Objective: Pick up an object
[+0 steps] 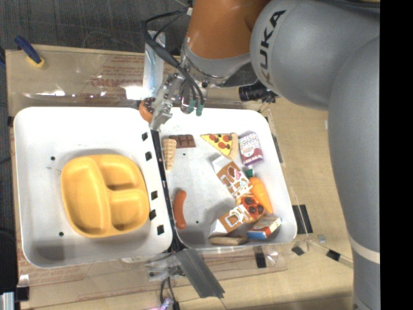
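My gripper [159, 112] hangs over the far rim where the two white bins meet, above the top-left corner of the right bin [287, 205]. A small orange object [146, 111] shows right beside it on its left, partly hidden by it; whether it is gripped is unclear. In the right bin lie an ice cream cone [169, 152], a chocolate bar [183, 141], a pizza slice [221, 142], a purple can [250, 147], a red sausage [180, 209], a carrot [261, 194] and printed snack boxes [233, 177].
A yellow divided plate [103, 194] fills the middle of the left bin [32, 134]. The grey arm [310, 50] with its orange band looms over the right bin's far side. A cookie [227, 240] and a small blue box [264, 230] rest by the near wall.
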Robot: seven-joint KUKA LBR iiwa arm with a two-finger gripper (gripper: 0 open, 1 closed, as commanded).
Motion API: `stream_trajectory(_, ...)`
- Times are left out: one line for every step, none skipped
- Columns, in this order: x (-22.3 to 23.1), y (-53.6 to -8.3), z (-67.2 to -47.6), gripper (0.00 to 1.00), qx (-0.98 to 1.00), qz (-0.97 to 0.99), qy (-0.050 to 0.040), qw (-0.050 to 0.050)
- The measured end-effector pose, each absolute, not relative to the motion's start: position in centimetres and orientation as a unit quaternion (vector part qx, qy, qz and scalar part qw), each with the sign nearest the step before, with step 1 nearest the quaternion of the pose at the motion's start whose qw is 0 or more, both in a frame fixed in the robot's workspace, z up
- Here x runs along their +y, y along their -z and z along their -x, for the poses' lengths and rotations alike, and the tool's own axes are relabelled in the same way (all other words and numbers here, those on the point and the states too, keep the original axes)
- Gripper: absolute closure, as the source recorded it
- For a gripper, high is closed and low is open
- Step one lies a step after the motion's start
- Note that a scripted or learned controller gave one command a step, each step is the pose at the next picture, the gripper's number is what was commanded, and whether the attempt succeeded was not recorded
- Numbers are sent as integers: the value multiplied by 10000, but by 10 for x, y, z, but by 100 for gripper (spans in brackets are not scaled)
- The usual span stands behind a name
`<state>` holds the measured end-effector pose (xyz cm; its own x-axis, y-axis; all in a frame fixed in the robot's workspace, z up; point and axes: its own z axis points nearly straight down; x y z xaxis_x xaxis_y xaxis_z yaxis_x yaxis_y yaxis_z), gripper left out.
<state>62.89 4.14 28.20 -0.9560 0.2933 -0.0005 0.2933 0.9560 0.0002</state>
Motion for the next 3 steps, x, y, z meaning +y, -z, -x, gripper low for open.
stream_trajectory(42, -293, -630, 100, 9894, -1452, 4, 20)
stream_trajectory(-48, -323, -638, 100, 9995, -300, 12, 20)
stream_trajectory(16, -287, -631, 100, 9924, -1228, 0, 1)
